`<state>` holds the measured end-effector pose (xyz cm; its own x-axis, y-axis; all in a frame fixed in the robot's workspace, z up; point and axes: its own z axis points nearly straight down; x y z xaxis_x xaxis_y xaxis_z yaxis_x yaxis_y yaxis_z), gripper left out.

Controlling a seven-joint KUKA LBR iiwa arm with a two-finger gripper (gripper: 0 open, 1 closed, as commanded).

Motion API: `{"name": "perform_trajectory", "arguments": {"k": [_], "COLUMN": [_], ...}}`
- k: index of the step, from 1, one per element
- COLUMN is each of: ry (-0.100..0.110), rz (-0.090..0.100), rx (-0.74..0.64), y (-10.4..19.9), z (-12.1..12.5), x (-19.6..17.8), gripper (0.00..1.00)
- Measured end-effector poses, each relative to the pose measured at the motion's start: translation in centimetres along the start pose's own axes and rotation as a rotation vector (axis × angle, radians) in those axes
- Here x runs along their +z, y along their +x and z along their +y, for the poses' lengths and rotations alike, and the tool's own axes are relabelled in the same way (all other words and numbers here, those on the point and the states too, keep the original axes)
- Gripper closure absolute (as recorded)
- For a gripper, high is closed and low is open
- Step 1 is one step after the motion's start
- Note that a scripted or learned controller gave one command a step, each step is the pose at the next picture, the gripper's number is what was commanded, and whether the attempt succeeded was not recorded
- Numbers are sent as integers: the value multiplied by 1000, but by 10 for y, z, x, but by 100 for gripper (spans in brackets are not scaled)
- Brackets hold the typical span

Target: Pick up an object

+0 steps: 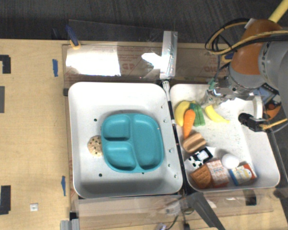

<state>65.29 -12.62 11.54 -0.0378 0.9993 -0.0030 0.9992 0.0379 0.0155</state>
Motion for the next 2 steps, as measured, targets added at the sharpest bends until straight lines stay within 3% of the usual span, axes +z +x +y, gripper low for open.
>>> {"name": "perform_trajectory", "arguments": {"k": [1, 2], "ry": [14, 13], "rz": [0, 3], "rx": [71, 153], "y": [-52, 28], "z": [-57, -39], "x": [-62, -95], "gripper": [100, 100]}}
